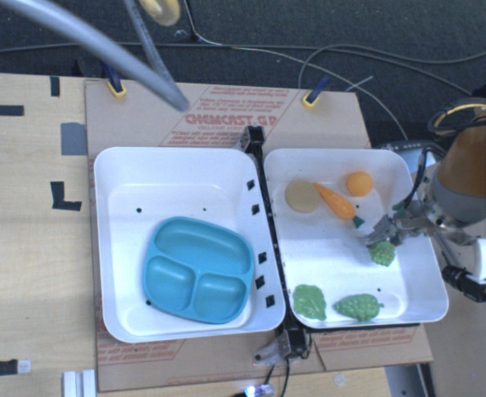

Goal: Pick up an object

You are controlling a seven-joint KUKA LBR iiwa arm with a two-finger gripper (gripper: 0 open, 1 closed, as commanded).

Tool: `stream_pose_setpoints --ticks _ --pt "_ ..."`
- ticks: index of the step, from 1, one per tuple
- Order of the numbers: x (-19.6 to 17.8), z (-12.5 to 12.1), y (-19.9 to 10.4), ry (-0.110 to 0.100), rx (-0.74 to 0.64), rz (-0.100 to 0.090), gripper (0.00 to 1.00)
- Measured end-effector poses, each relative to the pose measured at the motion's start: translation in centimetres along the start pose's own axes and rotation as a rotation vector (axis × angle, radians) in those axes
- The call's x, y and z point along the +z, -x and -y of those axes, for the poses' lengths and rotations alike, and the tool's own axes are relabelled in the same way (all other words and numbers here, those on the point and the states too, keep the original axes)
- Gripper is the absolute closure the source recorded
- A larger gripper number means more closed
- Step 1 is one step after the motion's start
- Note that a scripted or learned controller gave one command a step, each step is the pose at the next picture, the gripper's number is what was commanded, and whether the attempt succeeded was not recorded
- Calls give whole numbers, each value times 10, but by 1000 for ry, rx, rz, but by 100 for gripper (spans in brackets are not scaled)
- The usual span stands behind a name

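Arm (pixel 462 176) reaching in from the right over the right bin (pixel 421 304), wrist angled down and leftward. Gripper (pixel 381 236) low at a small green object (pixel 383 254) near the bin's right wall; finger state cannot be told. Left bin (pixel 119 172) holds a blue tray (pixel 197 270).

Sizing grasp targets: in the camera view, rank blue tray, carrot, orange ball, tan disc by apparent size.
1. blue tray, largest by far
2. carrot and tan disc, look alike, not ranked
3. orange ball, smallest
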State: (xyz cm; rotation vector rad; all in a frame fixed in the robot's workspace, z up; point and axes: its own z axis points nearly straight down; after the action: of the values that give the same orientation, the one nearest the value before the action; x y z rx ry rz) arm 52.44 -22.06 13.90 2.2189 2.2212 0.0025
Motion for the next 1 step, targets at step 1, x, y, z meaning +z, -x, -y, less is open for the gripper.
stream_pose_setpoints --ticks 1 --pt "-63 -4 2 3 -1 2 100"
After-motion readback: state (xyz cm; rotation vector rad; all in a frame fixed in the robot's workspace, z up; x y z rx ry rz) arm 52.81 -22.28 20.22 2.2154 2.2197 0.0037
